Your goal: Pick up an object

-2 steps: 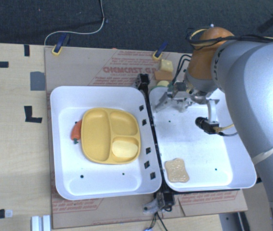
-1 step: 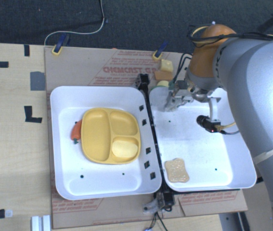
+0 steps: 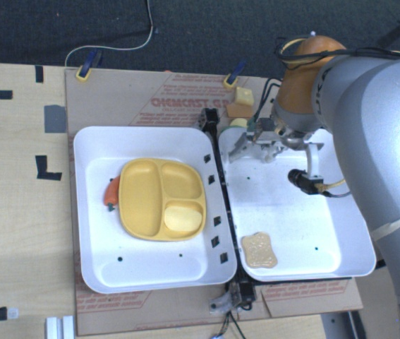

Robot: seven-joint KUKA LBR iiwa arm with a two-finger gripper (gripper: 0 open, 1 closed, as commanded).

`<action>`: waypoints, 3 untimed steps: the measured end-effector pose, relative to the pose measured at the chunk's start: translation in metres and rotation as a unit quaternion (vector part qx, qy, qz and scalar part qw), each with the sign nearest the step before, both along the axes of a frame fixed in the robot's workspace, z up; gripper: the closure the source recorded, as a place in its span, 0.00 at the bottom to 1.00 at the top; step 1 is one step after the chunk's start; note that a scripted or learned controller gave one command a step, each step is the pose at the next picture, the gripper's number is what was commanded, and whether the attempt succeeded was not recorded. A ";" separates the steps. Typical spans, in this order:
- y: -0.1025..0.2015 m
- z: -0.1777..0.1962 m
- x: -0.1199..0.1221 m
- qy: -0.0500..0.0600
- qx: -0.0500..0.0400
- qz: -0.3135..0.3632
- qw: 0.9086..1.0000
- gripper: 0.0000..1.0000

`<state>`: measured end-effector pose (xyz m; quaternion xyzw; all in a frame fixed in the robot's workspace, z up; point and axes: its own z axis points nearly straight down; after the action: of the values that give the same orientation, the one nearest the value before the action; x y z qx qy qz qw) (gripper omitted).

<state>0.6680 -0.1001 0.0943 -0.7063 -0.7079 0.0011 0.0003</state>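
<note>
Arm: my big grey arm (image 3: pixel 369 140) fills the right side, nearest the lens, its orange band (image 3: pixel 305 76) above the wrist.
Claw: my gripper (image 3: pixel 256 141) sits low over the far left corner of the right white bin (image 3: pixel 326 253); I cannot tell how it stands.
Tan piece: a flat beige rounded slab (image 3: pixel 259 250) lies on the floor of the right bin near its near left corner, well apart from my claw.
Yellow tray: a yellow plastic divided plate (image 3: pixel 159 193) rests in the middle of the left white bin (image 3: pixel 94 260), with a pale yellow rounded lump (image 3: pixel 183 218) in its near right compartment.
Orange thing: a small orange-red object (image 3: pixel 111 191) peeks out at the plate's left edge, partly hidden.
Beyond the bins: a tan block (image 3: pixel 240 109) and a pale yellow cube (image 3: pixel 244 94) on the cardboard, just behind the right bin.
</note>
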 end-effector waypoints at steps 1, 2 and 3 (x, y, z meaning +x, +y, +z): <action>0.000 0.010 0.000 0.000 0.000 0.000 1.000 1.00; 0.064 0.094 -0.053 -0.001 0.002 0.002 1.000 1.00; 0.060 0.090 -0.051 0.000 0.001 0.000 1.000 0.00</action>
<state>0.6168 -0.0398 0.1839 -0.7064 -0.7078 0.0004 0.0009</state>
